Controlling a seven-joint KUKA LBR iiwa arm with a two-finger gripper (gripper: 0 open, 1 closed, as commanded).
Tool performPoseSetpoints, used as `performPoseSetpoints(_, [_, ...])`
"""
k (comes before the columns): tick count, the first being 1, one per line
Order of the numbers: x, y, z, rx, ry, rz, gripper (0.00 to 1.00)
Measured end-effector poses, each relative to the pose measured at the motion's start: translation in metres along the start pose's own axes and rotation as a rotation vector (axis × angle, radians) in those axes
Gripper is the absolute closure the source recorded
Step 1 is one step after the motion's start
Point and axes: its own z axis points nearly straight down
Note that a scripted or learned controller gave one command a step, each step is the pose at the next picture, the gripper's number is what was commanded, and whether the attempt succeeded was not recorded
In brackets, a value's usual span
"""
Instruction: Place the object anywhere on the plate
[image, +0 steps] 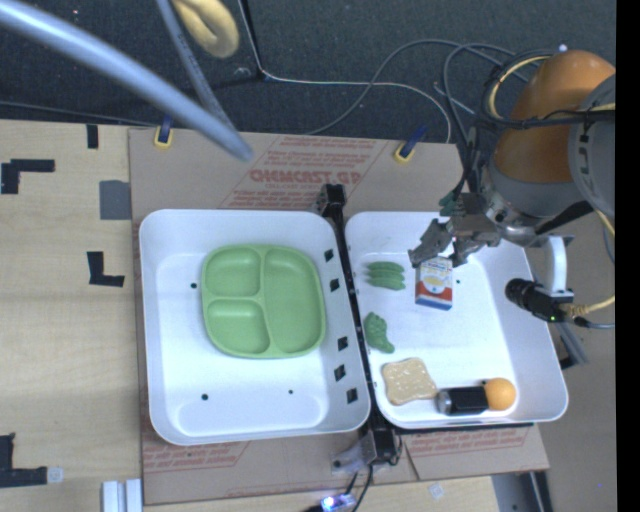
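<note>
Hovering in the right bin (520, 330), the gripper (442, 252) seems clamped on a small carton (434, 284); green plate (264, 301) left.

One camera sits fixed above my bench, looking down at a slant from a moderate height. It takes in both white bins: the left bin (160, 330) and the right bin (525, 350). My arm (550, 120) enters from its right.

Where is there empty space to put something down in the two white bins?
Left bin: bare floor below the green plate, towards the near wall. Right bin: a bare patch between the small carton and the orange ball. It is crowded along the divider, with green pieces and toast.
</note>
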Motion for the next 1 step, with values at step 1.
performPoseSetpoints(1, [0.0463, -0.0196, 0.017, 0.003, 0.0, 0.0, 1.0])
